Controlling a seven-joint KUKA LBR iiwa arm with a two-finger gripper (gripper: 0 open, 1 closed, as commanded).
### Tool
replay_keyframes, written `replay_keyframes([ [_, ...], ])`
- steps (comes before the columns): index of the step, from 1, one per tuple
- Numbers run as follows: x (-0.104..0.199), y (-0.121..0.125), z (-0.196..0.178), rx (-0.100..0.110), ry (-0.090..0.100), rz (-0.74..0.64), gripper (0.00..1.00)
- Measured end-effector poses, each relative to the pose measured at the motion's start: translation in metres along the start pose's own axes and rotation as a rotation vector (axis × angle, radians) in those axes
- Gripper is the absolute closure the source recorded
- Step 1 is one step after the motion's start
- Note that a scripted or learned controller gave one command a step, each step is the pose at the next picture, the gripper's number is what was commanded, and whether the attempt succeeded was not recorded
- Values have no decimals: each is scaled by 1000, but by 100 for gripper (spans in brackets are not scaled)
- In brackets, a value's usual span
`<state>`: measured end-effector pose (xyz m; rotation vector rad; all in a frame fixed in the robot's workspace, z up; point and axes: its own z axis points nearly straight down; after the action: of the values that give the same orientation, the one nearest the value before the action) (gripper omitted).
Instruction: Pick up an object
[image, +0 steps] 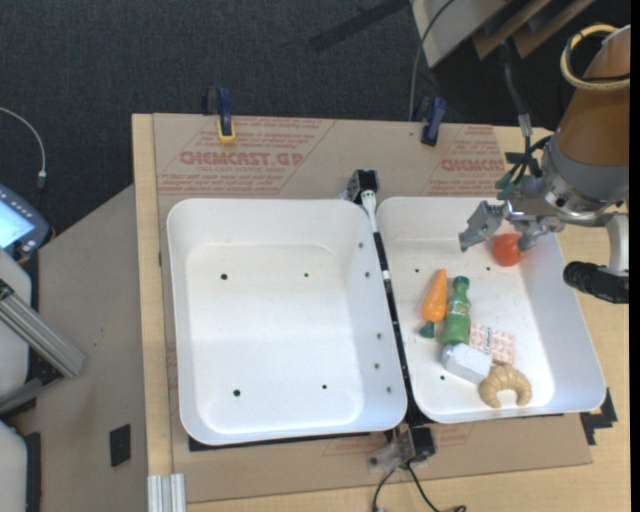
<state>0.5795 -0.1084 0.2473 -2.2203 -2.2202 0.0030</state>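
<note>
Hand (497, 222) hangs low over the right bin (570, 330), just beside the red ball (507, 249), fingers spread and grasping nothing, so I judge the pick not yet done.

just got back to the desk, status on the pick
Tool over right bin, beside red ball. Nothing seen held. Carrot, bottle, croissant lie apart.
</note>
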Motion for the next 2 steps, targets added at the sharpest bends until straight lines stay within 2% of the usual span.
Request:
replay_keyframes([
  [1,-5,-25,118,14,4,2,0],
  [2,-31,-6,167,1,1,2,0],
])
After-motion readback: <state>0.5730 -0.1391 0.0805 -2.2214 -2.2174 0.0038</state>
